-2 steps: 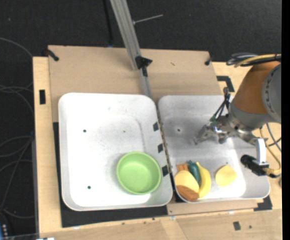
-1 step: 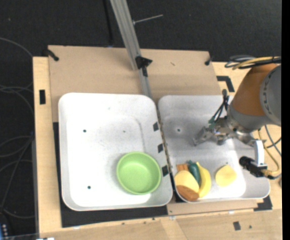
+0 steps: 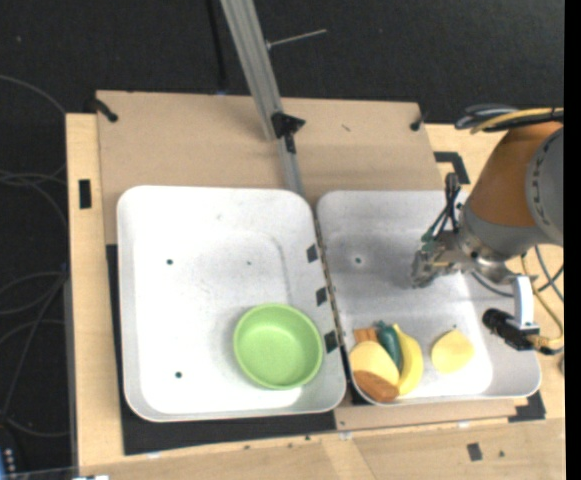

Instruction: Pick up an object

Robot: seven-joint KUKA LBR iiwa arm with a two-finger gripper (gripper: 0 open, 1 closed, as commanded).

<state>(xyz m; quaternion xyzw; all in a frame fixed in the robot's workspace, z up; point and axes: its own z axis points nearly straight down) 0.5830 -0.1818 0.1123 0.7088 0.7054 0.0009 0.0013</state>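
Near right bin (image 3: 510,383): toy pile (image 3: 385,360), yellow piece (image 3: 451,351); gripper (image 3: 430,266) far of them, jaws' state unreadable; descent risks bare floor

A green bowl (image 3: 278,344) sat upright, mouth open to the camera, in the left bin (image 3: 170,228) near its front right corner. In the right bin (image 3: 370,228), a cluster of toy food (image 3: 382,361) lay against the front left corner — an orange-brown piece at the front, a yellow curved piece beside it, a dark green piece on top. A pale yellow, rounded object (image 3: 452,351) lay just to the right of the cluster, apart from it — near the front edge.
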